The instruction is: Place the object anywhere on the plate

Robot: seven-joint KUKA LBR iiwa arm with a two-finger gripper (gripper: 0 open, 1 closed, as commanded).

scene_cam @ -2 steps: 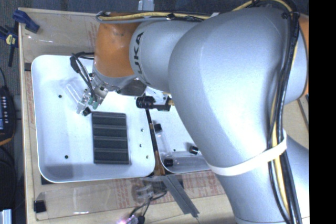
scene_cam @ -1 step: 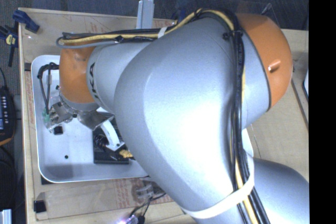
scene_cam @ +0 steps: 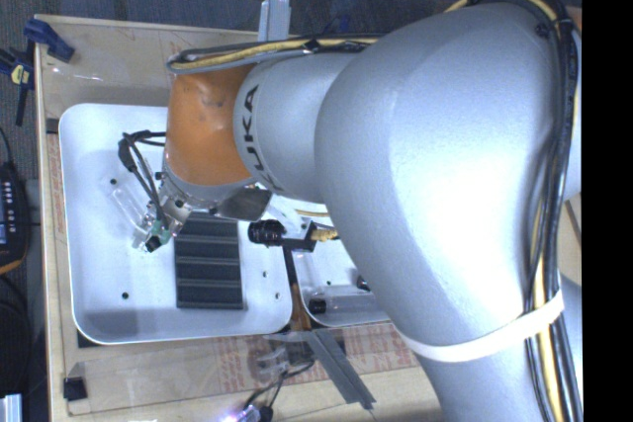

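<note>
My gripper [scene_cam: 144, 217] hangs low over the left part of the left white bin [scene_cam: 104, 277], reaching down from the orange band [scene_cam: 203, 133] of the wrist. A small green and dark thing [scene_cam: 155, 235] sits right at the gripper's tip, just above the bin floor. Whether it is held or only beside the gripper cannot be made out. The grey arm [scene_cam: 425, 173] covers the right bin and most of the bench, so whatever lies under it is hidden.
The left bin's rim [scene_cam: 65, 212] runs close to the gripper on the left, and its front wall [scene_cam: 178, 329] is below. A blue clamp [scene_cam: 47, 40] sits at the bench's top left corner. Metal brackets [scene_cam: 326, 366] stand at the front edge.
</note>
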